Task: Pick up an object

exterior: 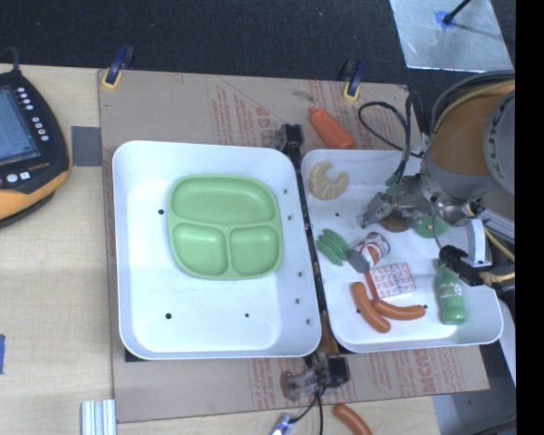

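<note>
My gripper (383,209) is low over the upper middle of the right bin (479,332), reaching in from the right. Just below it lie a red and white can (374,246) and a small grey piece (358,261). A green leafy toy (332,245) is to the can's left, and a beige curved pastry (327,180) lies near the bin's top left. A red and white box (393,281), two orange sausages (372,307) and a green bottle (451,294) sit in the lower part. A small green item (426,227) is partly hidden beside the wrist.
The left bin (136,270) holds a green divided plate (225,225). An orange carrot toy (330,128) lies outside the bins at the top, another sausage (352,417) below them. A teach pendant (9,148) rests at far left. Cables (385,125) loop near the arm.
</note>
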Controlling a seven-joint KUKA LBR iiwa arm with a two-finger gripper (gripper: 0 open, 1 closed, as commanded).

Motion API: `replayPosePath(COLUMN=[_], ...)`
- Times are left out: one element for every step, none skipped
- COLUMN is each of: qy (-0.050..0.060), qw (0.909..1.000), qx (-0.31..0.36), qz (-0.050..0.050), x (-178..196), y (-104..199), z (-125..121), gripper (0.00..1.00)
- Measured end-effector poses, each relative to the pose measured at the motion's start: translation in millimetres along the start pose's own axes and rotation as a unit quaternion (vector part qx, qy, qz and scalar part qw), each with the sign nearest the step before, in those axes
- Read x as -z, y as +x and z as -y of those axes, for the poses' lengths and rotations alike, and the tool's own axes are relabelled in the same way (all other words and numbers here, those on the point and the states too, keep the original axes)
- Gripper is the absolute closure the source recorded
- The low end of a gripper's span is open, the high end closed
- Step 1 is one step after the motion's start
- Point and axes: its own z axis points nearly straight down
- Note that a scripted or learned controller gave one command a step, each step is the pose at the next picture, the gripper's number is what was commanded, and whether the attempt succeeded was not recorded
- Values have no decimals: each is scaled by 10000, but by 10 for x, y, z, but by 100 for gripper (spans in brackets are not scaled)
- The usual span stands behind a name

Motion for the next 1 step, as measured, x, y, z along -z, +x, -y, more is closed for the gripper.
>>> replayPosePath(qy=[-1], qw=[10000], qx=[-6], qz=[0], x=[-4], y=[-85], z=[-536], gripper=[0])
